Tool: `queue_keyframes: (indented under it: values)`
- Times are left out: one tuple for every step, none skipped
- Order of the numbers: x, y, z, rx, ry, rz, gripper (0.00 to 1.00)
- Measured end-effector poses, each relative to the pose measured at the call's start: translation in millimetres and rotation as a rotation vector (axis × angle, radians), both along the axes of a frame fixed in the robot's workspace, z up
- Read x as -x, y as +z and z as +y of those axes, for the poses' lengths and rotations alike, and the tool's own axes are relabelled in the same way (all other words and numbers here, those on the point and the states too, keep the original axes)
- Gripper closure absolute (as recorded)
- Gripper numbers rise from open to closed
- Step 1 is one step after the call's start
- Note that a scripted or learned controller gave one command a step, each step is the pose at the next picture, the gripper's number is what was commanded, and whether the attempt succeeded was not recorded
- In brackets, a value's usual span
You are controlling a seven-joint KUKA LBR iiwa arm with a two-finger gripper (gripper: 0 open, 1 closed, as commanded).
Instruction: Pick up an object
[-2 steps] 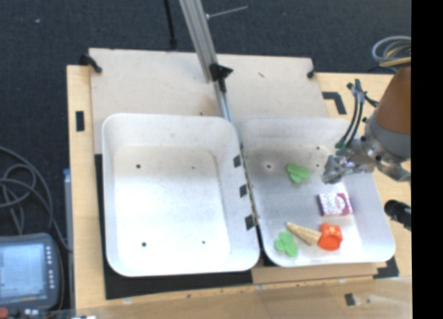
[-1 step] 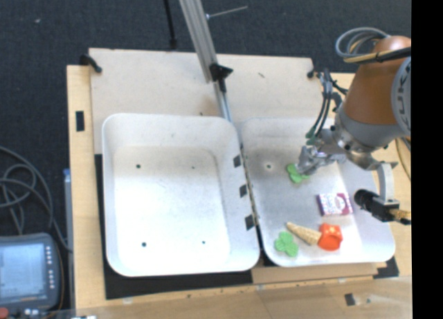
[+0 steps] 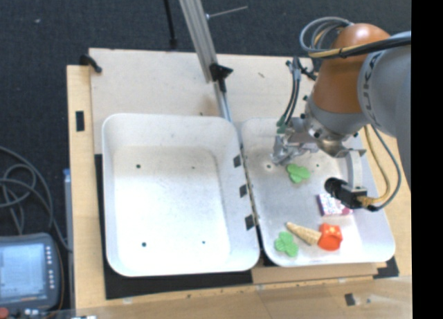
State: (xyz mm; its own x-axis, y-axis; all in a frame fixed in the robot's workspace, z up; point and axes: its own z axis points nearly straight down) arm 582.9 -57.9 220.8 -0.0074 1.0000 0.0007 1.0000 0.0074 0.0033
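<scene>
Overhead, the metal tool [image 3: 284, 153], grip state unclear, hangs beside a lobed green piece [image 3: 299, 173].

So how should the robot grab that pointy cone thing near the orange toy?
Probably across the middle of the cone, coming straight down from above. It lies flat on the bin floor, slanted, with its wider end touching the orange toy, so squeezing its long bare sides seems safest.

Claw [image 3: 284, 152] fingertips blurred, spacing unreadable. Arm [image 3: 360, 68] cut off at right edge. Purple item [image 3: 331, 205] partly hidden by black fitting [image 3: 340, 191].
</scene>
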Motion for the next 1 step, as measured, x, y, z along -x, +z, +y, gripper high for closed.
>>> queue_keyframes:
  values:
    - [-25.6,-0.5,50.4,-0.001,0.000,0.001,1.00]
